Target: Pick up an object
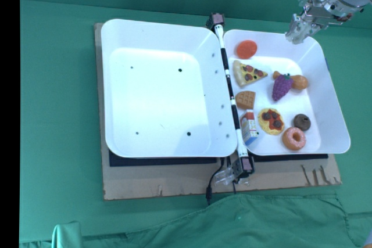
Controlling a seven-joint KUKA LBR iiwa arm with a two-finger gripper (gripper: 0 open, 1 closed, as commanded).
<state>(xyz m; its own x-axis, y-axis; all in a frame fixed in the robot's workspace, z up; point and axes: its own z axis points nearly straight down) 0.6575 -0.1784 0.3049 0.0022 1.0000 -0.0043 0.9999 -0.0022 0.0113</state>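
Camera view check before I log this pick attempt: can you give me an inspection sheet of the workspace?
Surface: green cloth under a cardboard sheet.
Job's things: right bin holds a pizza slice, grapes, doughnut, red disc, waffle, milk carton, small pizza.
Clutter: nothing seen.
Grippers: claw above the right bin's far rim, holding nothing.
Cables: black lead at the front edge.
Surroundings: left bin.
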